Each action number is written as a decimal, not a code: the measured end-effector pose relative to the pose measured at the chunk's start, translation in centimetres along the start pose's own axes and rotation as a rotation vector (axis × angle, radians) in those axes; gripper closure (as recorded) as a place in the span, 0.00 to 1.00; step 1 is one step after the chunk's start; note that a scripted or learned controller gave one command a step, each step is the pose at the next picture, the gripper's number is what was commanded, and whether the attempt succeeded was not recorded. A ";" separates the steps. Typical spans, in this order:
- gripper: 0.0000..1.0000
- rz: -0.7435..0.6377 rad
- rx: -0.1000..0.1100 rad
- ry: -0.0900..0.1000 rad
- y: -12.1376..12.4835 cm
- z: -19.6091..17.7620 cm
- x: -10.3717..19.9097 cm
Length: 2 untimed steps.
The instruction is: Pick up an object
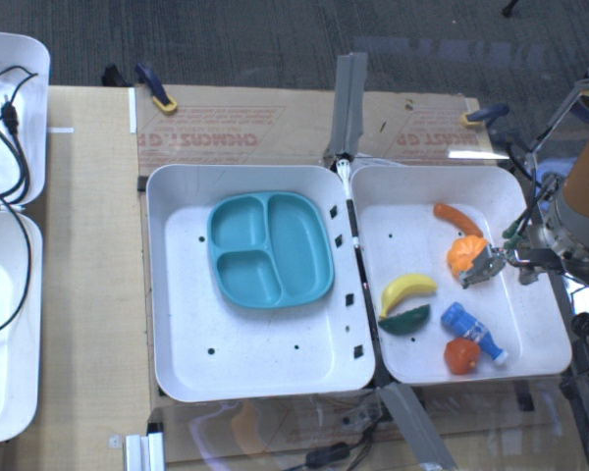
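— What do we see on the bench (88, 263)?
— We see two white bins side by side: the left bin (177, 341) and, touching its right rim, the right bin (412, 361).
— Anything beyond them?
— Behind the left bin we see brown cardboard (236, 126), clamped at its far corners.

A teal divided plate (271, 249) is seen in the white left bin (177, 351). In the white right bin (412, 356), a yellow banana (408, 289), a blue bottle (471, 331) and a red tomato (460, 357) are shown.

Glossy plastic teal tray (271, 249), matt white bins (167, 292)
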<state>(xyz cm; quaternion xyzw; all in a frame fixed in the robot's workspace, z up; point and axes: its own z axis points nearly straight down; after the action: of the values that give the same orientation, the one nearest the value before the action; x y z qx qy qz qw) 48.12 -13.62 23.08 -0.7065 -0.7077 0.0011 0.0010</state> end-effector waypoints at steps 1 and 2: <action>0.00 0.005 0.000 0.001 0.3 14.0 -0.8; 1.00 0.010 -0.002 0.000 0.3 13.1 -0.9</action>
<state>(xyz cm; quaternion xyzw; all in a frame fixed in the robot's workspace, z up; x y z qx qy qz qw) 48.38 -14.50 9.99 -0.7099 -0.7043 0.0004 0.0006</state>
